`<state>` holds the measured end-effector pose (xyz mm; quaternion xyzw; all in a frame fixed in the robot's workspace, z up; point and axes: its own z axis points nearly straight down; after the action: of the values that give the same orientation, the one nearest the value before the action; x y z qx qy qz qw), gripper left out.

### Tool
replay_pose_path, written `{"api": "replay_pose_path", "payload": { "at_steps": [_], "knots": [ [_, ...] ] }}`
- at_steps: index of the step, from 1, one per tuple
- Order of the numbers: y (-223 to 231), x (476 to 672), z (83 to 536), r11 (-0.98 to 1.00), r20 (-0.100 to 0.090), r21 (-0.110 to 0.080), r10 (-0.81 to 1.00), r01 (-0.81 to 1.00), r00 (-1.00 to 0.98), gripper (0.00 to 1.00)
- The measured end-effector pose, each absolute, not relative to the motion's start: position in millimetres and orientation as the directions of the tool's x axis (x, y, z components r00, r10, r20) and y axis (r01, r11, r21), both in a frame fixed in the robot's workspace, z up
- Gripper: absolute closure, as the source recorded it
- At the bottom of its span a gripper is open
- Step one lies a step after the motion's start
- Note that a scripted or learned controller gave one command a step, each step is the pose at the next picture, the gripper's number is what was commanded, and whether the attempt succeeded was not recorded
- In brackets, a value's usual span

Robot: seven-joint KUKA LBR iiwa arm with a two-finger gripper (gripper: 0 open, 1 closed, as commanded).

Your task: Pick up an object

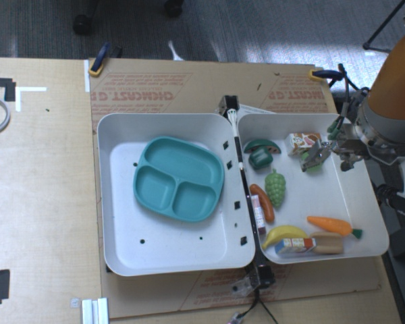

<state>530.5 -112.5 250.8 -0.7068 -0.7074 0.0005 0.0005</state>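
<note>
A grey KUKA arm (381,123) with an orange band reaches in from the right over the right-hand bin (364,211), one of two shallow white bins set side by side on a bench covered with brown cardboard (148,90). Its gripper (316,158) hangs low over the far part of that bin, dark fingers pointing toward the bin's middle; whether they are parted or closed cannot be told from this angle, and nothing can be seen between them.

Just beside the fingertips, toward the far wall, lies a small white packet with red and orange print (302,142). Further left, near the divider between the bins, sits a dark green toy vegetable (261,153), and just in front of it a bunch of light green toy grapes (276,186). A red-orange toy sausage (262,203) lies along the divider.

At the near wall, a yellow toy banana (285,234) touches a small bottle lying on its side (309,245), while an orange toy carrot (333,225) rests just behind the bottle, its green tip toward the right wall.

The left-hand bin (118,235) holds a teal three-compartment plate (179,179), well apart from the arm.
</note>
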Motion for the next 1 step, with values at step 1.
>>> {"api": "replay_pose_path", "payload": {
  "at_steps": [1],
  "knots": [
    [-92.3,540.0,135.0,-0.002,0.0,-0.001,1.0,1.0,0.002,0.0]
  ]
}}
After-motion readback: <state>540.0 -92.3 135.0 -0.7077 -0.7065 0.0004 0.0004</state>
